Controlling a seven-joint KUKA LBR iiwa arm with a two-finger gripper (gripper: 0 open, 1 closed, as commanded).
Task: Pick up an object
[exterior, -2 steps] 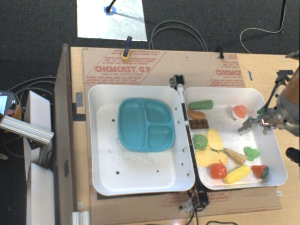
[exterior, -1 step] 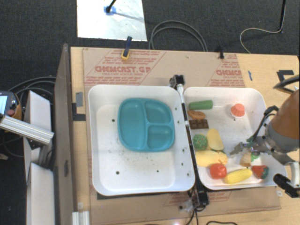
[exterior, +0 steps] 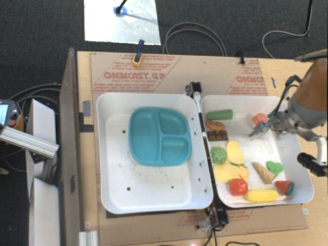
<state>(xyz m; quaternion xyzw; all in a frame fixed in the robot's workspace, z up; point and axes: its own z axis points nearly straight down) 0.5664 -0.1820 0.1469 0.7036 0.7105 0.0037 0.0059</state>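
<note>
Low over the right bin (exterior: 300,147), near its far right corner, the end effector (exterior: 264,126) is seen, carried by the grey arm with its orange band (exterior: 313,88) entering from the right. Whether anything is gripped cannot be told, as the tip is too small and blurred. Just beside the tip, a red-orange toy piece (exterior: 259,119) is found near the bin's far edge. A green cylinder (exterior: 219,115) lies at the far left corner of the same bin, with a brown toy food piece (exterior: 214,125) and a chocolate bar (exterior: 217,136) below it. Toward the near edge are gathered a yellow corn cob (exterior: 262,195), a red tomato (exterior: 238,186), a strawberry (exterior: 285,187) and a green leaf-like piece (exterior: 274,167). A teal divided plate (exterior: 159,137) is set in the middle of the left bin (exterior: 110,183).
</note>
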